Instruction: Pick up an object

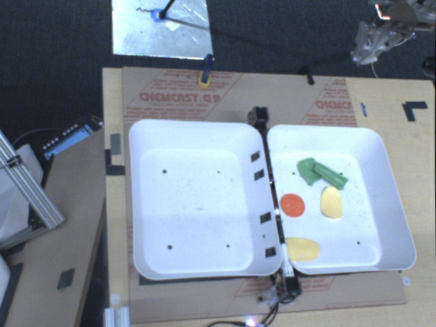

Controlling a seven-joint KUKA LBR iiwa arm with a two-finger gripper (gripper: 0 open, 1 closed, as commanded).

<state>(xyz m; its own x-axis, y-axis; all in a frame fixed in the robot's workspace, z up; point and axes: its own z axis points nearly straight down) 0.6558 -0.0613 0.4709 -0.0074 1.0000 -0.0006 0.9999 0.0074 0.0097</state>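
The arm's jaws hang beyond the tabletop's far right corner, their opening impossible to tell, well apart from the green object in the right bin.

Pale grey metal gripper, blurred and glinting, boxy wrist block above it with a small reddish-orange glow (perhaps a light), thin dark cable alongside

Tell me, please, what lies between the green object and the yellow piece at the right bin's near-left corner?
In the camera view, the orange-red disc lies between the green object and the yellow piece at the corner, touching neither.
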